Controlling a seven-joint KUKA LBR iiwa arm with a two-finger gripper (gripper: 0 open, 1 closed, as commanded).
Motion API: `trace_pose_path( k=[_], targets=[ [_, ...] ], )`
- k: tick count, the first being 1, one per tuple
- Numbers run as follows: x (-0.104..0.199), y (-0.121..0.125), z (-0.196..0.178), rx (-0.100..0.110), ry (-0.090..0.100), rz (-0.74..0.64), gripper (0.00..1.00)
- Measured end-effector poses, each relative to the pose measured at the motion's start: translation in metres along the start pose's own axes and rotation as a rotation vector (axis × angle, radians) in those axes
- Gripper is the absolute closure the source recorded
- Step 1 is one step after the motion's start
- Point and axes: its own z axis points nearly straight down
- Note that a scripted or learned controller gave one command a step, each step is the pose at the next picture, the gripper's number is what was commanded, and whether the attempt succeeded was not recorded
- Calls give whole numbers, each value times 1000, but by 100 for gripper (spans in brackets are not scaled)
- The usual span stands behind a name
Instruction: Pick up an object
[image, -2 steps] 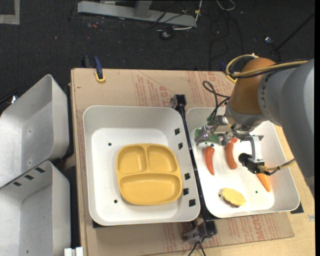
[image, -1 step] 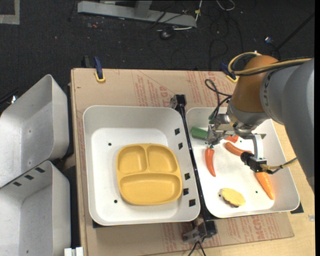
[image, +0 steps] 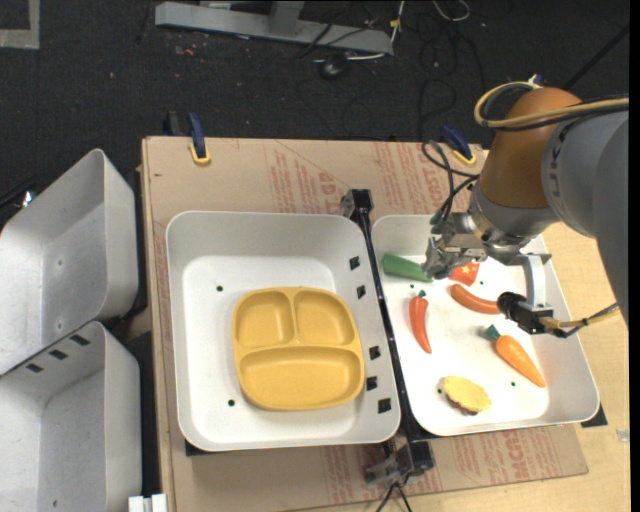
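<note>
My gripper hangs low over the far left part of the right bin. Just left of it lies a green vegetable, touching or nearly touching it. A small red piece shows just right of the gripper, partly hidden by it. Nearer the front lie a red chili, an orange-red sausage, a carrot and a yellow piece. Nothing is visibly held.
The left bin holds a yellow divided plate. A black divider runs between the bins. The grey arm with its orange band covers the right bin's far right corner. White containers stand at the left.
</note>
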Motion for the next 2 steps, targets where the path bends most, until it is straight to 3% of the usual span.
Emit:
trace_pose_path(
  k=[2],
  targets=[
    [-1,7,-118,-2,-1,-4,100]
  ],
)
